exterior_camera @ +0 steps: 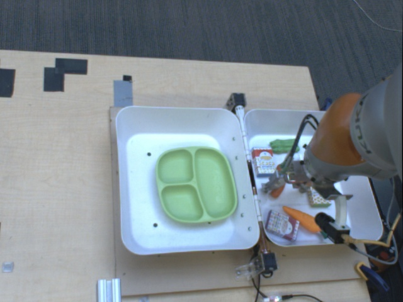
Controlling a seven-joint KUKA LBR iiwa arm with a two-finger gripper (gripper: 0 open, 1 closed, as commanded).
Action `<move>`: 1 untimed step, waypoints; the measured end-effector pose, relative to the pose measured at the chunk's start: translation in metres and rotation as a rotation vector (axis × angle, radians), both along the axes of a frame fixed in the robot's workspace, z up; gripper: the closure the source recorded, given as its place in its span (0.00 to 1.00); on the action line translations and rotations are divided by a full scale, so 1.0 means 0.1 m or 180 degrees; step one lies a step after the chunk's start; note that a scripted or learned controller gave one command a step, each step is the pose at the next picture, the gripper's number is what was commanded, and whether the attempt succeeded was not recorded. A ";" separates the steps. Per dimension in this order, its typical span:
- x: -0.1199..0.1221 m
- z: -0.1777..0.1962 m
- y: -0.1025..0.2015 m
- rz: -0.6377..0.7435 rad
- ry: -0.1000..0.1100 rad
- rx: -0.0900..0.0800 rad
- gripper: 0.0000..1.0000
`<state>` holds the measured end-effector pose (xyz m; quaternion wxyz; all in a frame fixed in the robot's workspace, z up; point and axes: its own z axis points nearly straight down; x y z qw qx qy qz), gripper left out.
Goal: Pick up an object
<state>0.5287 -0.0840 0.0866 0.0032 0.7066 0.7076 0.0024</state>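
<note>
In the left bin (129, 187) we see a pale green divided plate (196, 185) lying flat. In the right bin (371, 216) the gripper (277, 184) hangs low beside a small red-and-white carton (264, 161), above a carrot (301, 218) and a red packet (281, 225); we cannot tell its state.

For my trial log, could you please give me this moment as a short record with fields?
left bin: holds a green divided tray, lying flat near the middle
right bin: holds several small items
items in right bin: a carrot, a small red and white packet, a dark red packet, a green item near the back
arm: reaches over the right bin from the right
hand: low over the right bin, between the red and white packet and the carrot
grasp: cannot tell
</note>
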 end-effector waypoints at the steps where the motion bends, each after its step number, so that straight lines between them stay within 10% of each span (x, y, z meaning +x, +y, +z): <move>1: 0.02 0.11 0.00 0.0002 -0.0018 0.0000 1.00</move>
